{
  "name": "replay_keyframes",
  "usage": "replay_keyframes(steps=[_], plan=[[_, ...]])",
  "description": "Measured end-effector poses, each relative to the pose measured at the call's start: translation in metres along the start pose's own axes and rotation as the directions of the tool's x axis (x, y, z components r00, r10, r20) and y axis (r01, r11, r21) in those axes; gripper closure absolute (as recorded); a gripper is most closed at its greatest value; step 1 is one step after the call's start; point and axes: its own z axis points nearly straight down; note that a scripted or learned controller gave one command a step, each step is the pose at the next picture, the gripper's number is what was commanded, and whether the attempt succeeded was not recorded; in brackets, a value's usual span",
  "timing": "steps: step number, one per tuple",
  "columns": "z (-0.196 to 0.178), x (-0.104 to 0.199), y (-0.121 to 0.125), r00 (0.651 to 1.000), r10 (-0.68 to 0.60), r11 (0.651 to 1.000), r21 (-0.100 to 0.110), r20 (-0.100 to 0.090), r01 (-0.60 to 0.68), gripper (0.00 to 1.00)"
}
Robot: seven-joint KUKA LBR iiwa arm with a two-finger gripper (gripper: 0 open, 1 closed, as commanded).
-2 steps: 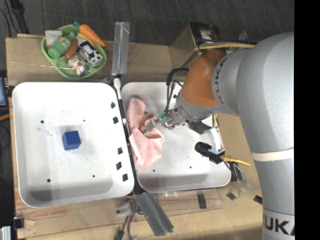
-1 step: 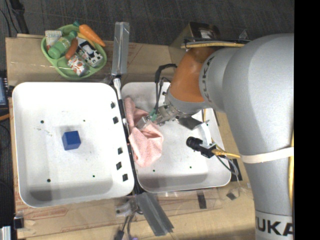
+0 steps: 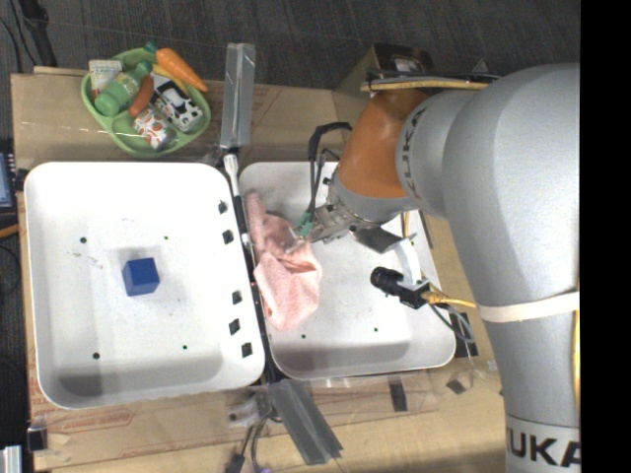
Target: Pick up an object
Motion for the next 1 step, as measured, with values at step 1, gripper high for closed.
replay_keyframes(steps=[1], plan=[[-0.0918,0.0385,0.0652,0.988,0.157,0.988,0.0,0.0,-0.157,1.0]])
